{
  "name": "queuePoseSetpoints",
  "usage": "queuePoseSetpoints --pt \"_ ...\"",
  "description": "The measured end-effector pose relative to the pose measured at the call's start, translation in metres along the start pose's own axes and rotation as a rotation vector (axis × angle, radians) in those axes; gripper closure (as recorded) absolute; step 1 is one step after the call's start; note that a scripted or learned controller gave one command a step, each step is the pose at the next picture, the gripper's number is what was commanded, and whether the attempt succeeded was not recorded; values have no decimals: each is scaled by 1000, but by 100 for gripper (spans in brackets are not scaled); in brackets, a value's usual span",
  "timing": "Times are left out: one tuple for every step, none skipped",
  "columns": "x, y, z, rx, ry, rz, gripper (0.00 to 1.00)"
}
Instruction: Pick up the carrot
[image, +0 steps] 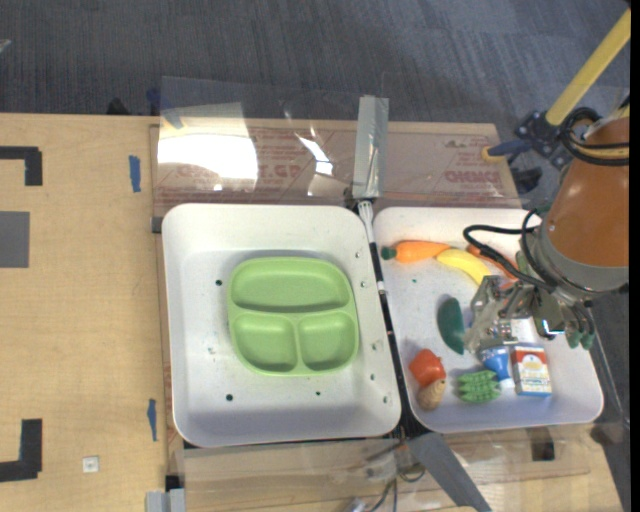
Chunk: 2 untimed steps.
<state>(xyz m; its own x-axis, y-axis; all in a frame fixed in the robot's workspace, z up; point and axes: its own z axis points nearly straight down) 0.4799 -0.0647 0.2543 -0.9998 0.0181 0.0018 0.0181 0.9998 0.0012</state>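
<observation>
The carrot (420, 251) is orange with a green stub at its left end and lies flat near the far left corner of the right bin (590, 405). A yellow banana (466, 263) touches its right end. My gripper (496, 322) hangs over the middle of the right bin, to the right of and nearer than the carrot, clear of it. It hovers between a dark green vegetable (452, 323) and a small blue and white carton (531, 370). The arm's orange band (590, 215) rises above it.
The left bin (190, 320) holds a green divided plate (293, 315). In the right bin's near part lie a red and tan toy (429, 372), a bright green leafy toy (478, 386) and a blue piece (498, 362). Cables loop by the wrist.
</observation>
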Motion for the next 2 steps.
queuePoseSetpoints --pt "-1 -64 80 1 -1 448 100" --pt "-10 -161 -29 1 -11 733 100"
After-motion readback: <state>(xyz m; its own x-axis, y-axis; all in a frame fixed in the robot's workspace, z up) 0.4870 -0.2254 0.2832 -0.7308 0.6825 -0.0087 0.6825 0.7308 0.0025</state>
